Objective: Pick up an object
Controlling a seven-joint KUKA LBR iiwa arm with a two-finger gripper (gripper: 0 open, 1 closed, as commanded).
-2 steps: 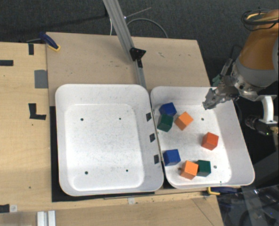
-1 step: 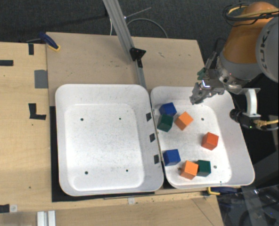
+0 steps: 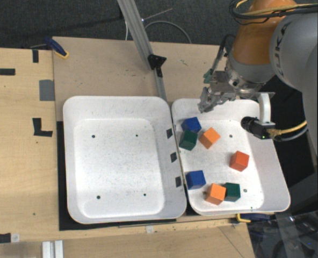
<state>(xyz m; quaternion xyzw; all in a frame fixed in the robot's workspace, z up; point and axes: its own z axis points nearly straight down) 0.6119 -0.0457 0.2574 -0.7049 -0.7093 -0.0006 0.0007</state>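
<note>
Several small cubes lie in the right bin (image 3: 266, 165). A blue cube (image 3: 191, 124), a dark green cube (image 3: 188, 140) and an orange cube (image 3: 209, 137) cluster near the bin's far left. A red cube (image 3: 239, 160) sits toward the right. Another blue cube (image 3: 195, 179), an orange cube (image 3: 216, 193) and a dark green cube (image 3: 232, 191) lie near the front. My gripper (image 3: 207, 105) hangs over the bin's far left corner, just above and right of the first blue cube, with nothing seen held in it.
The left bin (image 3: 116, 160) stands beside the right one, with black clips along the shared edge. A slanted metal pole (image 3: 140, 31) rises behind the bins. A black camera unit (image 3: 254, 124) juts from the wrist over the right bin.
</note>
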